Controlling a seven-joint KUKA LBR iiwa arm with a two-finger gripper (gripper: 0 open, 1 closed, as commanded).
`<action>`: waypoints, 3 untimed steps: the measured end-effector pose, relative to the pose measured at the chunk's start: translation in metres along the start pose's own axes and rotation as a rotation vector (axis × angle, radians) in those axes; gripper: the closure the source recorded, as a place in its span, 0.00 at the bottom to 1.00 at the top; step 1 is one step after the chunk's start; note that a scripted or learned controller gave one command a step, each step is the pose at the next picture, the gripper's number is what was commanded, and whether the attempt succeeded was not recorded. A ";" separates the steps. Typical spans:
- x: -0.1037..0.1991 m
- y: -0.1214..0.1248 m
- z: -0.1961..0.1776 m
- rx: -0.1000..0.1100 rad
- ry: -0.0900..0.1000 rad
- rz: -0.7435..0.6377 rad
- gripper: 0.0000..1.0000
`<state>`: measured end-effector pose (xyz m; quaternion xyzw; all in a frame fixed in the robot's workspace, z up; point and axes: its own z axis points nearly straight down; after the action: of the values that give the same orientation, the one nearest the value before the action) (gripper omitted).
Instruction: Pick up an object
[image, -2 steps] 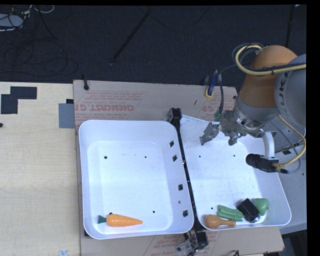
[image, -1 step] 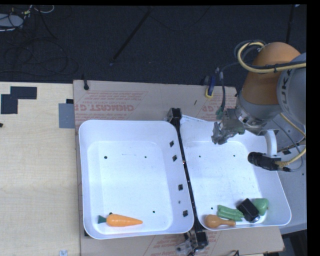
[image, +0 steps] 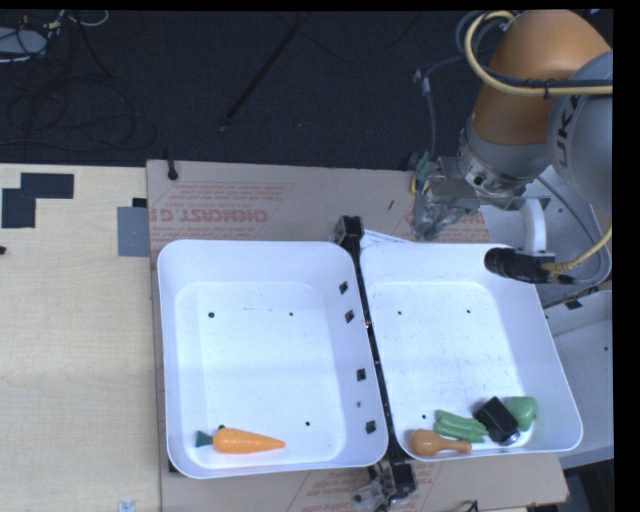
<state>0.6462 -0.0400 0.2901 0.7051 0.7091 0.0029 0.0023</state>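
Two white bins lie below the gripper (image: 432, 212), which hangs above the right bin's (image: 450, 330) far rim; jaw state cannot be told. Toy carrot (image: 247, 440) rests well off, in the left bin's (image: 260, 350) near corner. Likely light, stiff, smooth; grip across its thick middle.

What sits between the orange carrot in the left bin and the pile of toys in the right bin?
In the camera view, between the carrot and the pile lie bare bin floor and the black divider.
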 end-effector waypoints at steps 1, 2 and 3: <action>0.005 -0.012 -0.005 0.011 0.000 0.004 1.00; 0.036 -0.002 0.018 0.012 -0.001 0.003 1.00; 0.094 -0.001 -0.066 0.001 0.001 -0.001 1.00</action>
<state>0.6446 0.0544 0.3561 0.7049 0.7093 0.0029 0.0013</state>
